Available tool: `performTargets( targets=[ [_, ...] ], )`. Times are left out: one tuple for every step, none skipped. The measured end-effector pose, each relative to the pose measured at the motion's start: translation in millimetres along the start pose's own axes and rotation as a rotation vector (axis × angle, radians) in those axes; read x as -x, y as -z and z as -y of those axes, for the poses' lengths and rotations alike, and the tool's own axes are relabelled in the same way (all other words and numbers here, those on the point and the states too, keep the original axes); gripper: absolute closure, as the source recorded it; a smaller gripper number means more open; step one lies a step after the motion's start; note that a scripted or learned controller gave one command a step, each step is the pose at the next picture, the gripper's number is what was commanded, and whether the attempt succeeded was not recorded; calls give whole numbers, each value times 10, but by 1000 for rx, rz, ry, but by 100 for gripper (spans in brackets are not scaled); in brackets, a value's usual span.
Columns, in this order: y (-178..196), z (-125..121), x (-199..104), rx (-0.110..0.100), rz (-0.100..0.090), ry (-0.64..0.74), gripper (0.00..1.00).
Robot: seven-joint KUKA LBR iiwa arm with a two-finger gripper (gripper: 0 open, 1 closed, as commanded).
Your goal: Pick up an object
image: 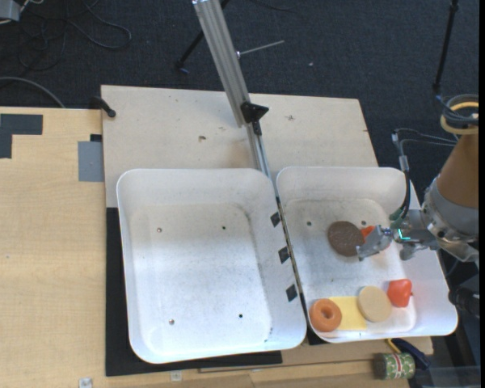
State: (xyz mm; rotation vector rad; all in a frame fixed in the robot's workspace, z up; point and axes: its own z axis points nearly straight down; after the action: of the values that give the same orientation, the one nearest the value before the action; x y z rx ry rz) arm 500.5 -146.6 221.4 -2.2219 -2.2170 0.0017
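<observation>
Reaching in over the right bin [339, 176], the gripper [373, 241] sits low just beside a brown disc [343, 237], its tip at the disc's right edge; a small orange-red bit shows there, too blurred to identify. Whether anything is gripped cannot be told. Much of the arm [461, 184] is cut off. Toward that bin's near wall lie an orange ring [326, 314], a tan round piece [374, 303] on a yellow slab [349, 314], and a red block [399, 292].
</observation>
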Motion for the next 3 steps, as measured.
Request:
performTargets(
  targets=[
    [-639,-14,4,-7,-2,2,0],
    [-1078,-3,25,-5,-1,1,0],
    [-1292,-7,22,1,0,0,0]
  ],
)
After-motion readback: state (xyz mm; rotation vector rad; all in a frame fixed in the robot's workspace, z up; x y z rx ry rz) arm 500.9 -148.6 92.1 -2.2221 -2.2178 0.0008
